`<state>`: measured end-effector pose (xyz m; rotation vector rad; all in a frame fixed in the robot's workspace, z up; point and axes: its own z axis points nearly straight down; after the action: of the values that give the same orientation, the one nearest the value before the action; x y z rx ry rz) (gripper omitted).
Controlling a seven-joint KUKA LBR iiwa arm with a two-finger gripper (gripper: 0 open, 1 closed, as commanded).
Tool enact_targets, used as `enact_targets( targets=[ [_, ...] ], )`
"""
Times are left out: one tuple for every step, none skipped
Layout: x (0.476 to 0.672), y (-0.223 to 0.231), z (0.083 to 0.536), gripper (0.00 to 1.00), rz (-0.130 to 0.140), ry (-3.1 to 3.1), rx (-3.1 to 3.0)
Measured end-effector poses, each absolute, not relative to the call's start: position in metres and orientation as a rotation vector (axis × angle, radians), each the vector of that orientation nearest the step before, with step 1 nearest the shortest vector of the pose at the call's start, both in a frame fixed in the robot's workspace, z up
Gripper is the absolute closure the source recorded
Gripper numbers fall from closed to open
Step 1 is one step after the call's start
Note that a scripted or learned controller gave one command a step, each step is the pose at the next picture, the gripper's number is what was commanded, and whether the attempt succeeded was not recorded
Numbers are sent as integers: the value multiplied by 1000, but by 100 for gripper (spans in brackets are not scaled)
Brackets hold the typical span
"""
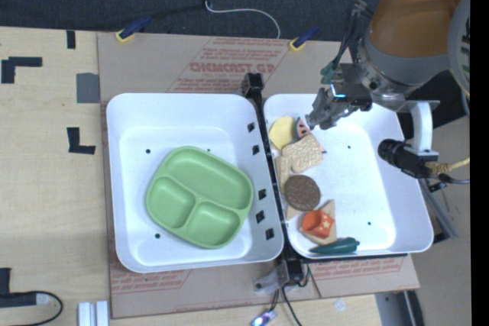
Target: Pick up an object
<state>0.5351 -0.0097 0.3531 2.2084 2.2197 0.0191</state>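
So far nothing is lifted; the gripper (pixel 317 117) hangs low over the right bin (pixel 382 187), just beside the yellow piece (pixel 281 131) and the cracker (pixel 303 152); whether its pincer is released or clenched, I cannot tell; the grasp and the lift remain.

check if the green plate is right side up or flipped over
Right side up. The green plate lies flat in the left bin, and its three hollow compartments face the camera, with the raised dividers between them showing.
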Motion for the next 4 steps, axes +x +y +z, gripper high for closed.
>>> enact_targets(
  targets=[
    [487, 52, 183, 100, -22, 2238, 2226],
    [485, 129, 251, 100, 6, 2234, 2209],
    [485, 179, 404, 100, 26, 2229, 2206],
    [483, 176, 405, 100, -6, 2227, 2216]
  ],
)
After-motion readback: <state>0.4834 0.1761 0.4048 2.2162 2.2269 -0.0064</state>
